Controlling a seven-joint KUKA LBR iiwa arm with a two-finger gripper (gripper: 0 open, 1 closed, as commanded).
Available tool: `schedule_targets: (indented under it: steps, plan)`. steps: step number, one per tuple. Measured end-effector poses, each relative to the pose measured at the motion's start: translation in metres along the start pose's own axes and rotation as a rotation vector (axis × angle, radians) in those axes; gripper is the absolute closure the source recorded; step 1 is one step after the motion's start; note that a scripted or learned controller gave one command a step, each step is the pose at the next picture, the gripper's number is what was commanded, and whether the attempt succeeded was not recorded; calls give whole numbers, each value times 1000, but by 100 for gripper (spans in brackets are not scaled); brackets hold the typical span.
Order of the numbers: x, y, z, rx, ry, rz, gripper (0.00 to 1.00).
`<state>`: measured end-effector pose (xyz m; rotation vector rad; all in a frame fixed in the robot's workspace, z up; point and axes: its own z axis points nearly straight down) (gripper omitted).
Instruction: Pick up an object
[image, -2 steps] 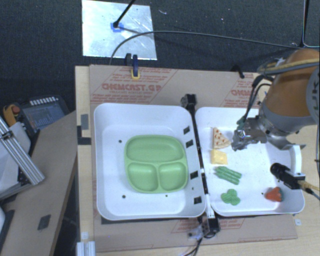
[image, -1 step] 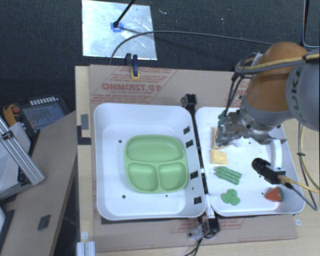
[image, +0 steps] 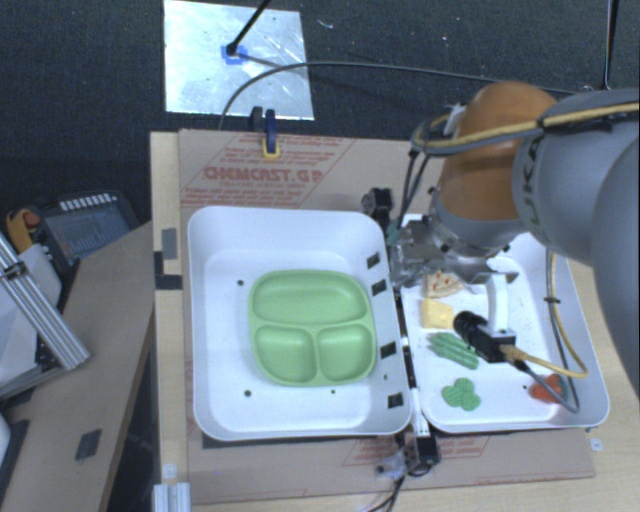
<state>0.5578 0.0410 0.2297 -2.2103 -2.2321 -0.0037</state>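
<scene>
The arm reaches in from the right over the right bin (image: 580, 405). My gripper (image: 420, 262) hangs low at that bin's far left corner, close to the wall between the bins. Just under and beside it lies a pizza-slice toy (image: 441, 285). In front of that sits a yellow cheese block (image: 435, 314), then a green pea pod (image: 452, 349) and a green leafy piece (image: 461, 394) nearer the front. An orange-red piece (image: 545, 390) lies at the front right. I see nothing lifted off the bin floor.
The left bin (image: 215, 300) holds a green divided plate (image: 310, 326) at its middle. Black clips line the wall between the bins. The arm's bulk covers the back of the right bin.
</scene>
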Motion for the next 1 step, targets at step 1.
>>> schedule_targets:
  steps: [1]
  plan:
    - [51, 17, 12, -1, -1, 1, 100]
